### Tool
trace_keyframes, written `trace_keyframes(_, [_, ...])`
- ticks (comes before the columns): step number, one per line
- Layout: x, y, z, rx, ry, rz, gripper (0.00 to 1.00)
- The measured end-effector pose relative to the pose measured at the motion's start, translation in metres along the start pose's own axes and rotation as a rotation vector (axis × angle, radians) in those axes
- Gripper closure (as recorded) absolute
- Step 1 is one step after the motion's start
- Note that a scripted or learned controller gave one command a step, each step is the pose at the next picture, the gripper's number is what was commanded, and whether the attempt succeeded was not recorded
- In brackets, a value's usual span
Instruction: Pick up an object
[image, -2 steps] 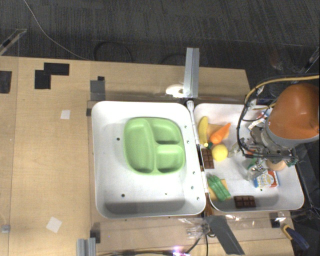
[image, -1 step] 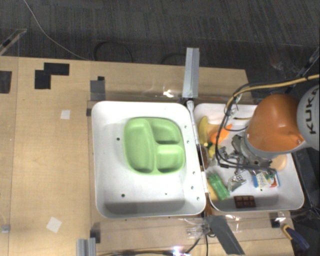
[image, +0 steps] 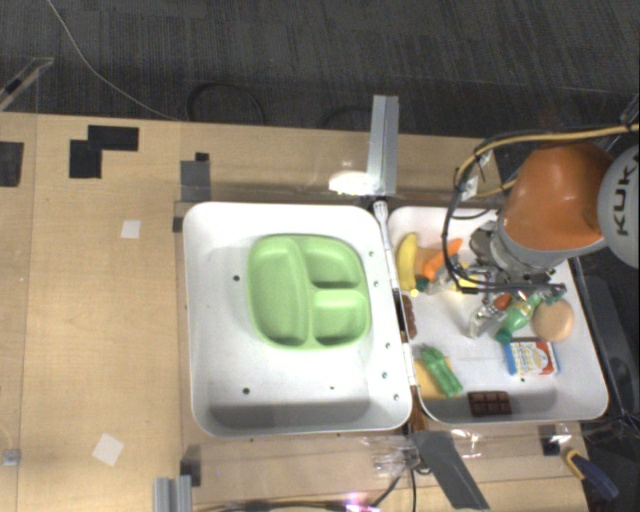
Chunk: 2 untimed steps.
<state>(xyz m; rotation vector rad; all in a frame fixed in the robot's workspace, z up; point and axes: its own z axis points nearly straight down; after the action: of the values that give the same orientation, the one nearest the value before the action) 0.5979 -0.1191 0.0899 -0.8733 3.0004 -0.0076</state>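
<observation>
Two shallow white bins sit side by side on the light wooden desk (image: 90, 350); the left bin (image: 215, 400) holds one pale green plastic divided tray (image: 305, 290), lying flat near its middle; the right bin (image: 585, 395) holds the loose objects. Counted there: one yellow banana (image: 406, 262) upright along the left wall; one small orange piece (image: 432, 264) just beside the banana; one green bottle-like object (image: 518, 314) under the wrist; one tan egg-shaped object (image: 554, 321) touching or just beside the green one; one white carton with red and blue print (image: 529, 357) just below the egg shape; one green rectangular packet (image: 439, 368) tilted near the left wall, with one yellowish piece (image: 429, 381) partly under it; one dark brown chocolate-like bar (image: 490, 403) near the front wall.

One grey arm with an orange band (image: 553, 198) reaches in from the right over the right bin; black and yellow cables (image: 462, 200) loop beside it. The gripper (image: 487, 318) hangs low at mid bin, metallic tip close to the bin floor; the green bottle-like object lies just to its right, touching or nearly so; cannot tell its opening, the wrist blocks most of it. Nothing visibly gripped; banana and packet lie well apart to its left.
</observation>
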Motion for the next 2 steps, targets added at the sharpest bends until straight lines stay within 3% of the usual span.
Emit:
trace_keyframes(1, [-0.073,-0.006,0.002,-0.002,0.001,0.233,0.00])
trace_keyframes(2, [-0.012,0.028,0.000,-0.002,0.003,0.146,0.00])
